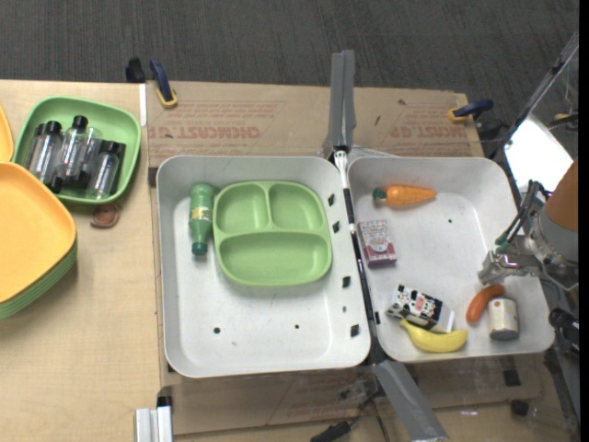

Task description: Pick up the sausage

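Here the sausage [484, 303] lies in the right bin [460, 178], tilted, near that bin's right wall. Taking the sausage as the landmark: a small white can [502, 319] sits just beside its lower right, perhaps touching; a banana [435, 338] lies to its lower left, near but apart; a black-and-white box [419, 306] sits to its left, beyond the banana's end. The end effector [502, 267] hovers just above the sausage's upper end, toward the bin's right wall; whether it is spread or closed I cannot tell, and nothing is visibly gripped. To do the pick well, I judge it should centre over the sausage's middle, turn so the closing direction runs across the narrow width, and descend straight. The can is the main hazard: a grip set too far toward it could catch or push it instead.
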Action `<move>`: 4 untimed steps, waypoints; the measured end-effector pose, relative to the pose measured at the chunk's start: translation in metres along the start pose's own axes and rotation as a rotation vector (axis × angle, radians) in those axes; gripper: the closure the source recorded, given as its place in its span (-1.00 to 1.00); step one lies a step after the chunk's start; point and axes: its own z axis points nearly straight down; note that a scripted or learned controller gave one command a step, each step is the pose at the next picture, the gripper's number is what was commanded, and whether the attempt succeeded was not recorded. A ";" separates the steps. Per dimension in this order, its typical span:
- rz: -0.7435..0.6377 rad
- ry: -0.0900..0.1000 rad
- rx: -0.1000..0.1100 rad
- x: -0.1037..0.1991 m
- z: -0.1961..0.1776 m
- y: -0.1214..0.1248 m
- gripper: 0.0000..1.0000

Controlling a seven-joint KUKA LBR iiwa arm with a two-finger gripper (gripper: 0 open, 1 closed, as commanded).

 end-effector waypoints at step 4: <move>-0.226 0.001 0.000 0.021 0.010 -0.030 1.00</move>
